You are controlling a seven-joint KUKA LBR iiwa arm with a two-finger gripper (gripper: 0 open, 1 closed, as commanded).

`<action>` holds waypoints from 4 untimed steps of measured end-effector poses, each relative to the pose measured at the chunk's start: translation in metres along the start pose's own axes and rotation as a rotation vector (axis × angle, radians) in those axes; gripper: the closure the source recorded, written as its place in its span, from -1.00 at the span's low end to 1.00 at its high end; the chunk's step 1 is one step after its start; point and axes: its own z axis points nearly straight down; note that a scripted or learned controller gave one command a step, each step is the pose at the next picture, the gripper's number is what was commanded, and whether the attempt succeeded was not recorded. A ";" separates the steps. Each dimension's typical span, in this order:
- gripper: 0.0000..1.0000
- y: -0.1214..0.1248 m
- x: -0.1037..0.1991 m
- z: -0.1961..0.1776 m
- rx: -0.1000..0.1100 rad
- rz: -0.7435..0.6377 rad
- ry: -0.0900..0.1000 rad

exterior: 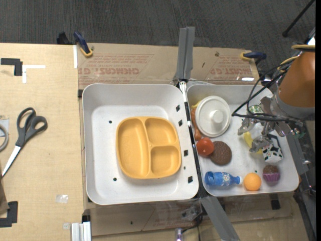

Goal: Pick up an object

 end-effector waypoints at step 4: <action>1.00 0.015 -0.002 -0.030 0.013 0.095 0.013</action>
